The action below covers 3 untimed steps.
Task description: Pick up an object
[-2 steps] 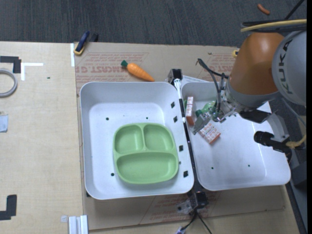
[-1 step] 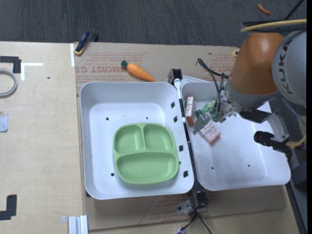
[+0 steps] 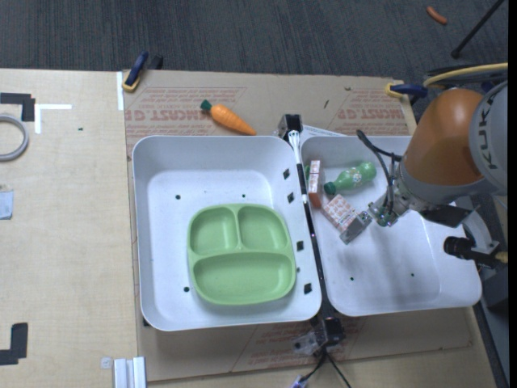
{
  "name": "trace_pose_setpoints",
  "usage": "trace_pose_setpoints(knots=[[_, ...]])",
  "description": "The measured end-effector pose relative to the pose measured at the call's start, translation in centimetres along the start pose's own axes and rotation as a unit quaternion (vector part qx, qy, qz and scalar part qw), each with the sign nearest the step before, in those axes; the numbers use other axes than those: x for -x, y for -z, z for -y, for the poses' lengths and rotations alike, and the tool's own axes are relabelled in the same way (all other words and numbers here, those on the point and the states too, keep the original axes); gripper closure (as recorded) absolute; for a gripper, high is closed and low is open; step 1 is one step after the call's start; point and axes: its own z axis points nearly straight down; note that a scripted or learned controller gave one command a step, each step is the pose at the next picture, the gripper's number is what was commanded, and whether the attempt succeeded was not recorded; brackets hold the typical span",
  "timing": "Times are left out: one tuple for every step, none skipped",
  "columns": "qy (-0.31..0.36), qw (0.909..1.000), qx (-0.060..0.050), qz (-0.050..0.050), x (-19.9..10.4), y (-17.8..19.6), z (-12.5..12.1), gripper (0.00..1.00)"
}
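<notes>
In the right bin (image 3: 420, 285) lie a green bottle (image 3: 350, 177), a narrow red and white box (image 3: 313, 183) by the left wall, and a red and white checkered packet (image 3: 339, 211). My gripper (image 3: 378, 216) hangs low over the middle of this bin, just right of the checkered packet and below the bottle. A grey piece (image 3: 355, 227) sits between the gripper's tip and the packet; whether it touches the packet is unclear. The grey and orange arm (image 3: 444, 148) covers the bin's right back part.
The left bin (image 3: 161, 217) holds a green divided plate (image 3: 241, 254). A toy carrot (image 3: 227, 116) lies on the cardboard behind the bins. A black clip (image 3: 291, 124) joins the bins at the back, and cables (image 3: 323, 354) lie at the front.
</notes>
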Motion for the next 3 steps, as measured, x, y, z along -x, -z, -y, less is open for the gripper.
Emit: trace_pose_setpoints(knots=[[-0.054,0.9985,0.001,0.001,-5.4,7.6,-4.9,0.00],[0.210,0.9778,0.000,0.000,-9.2,7.6,-3.3,0.00],[0.434,0.9009,0.001,0.001,-7.7,7.6,-6.6,0.00]])
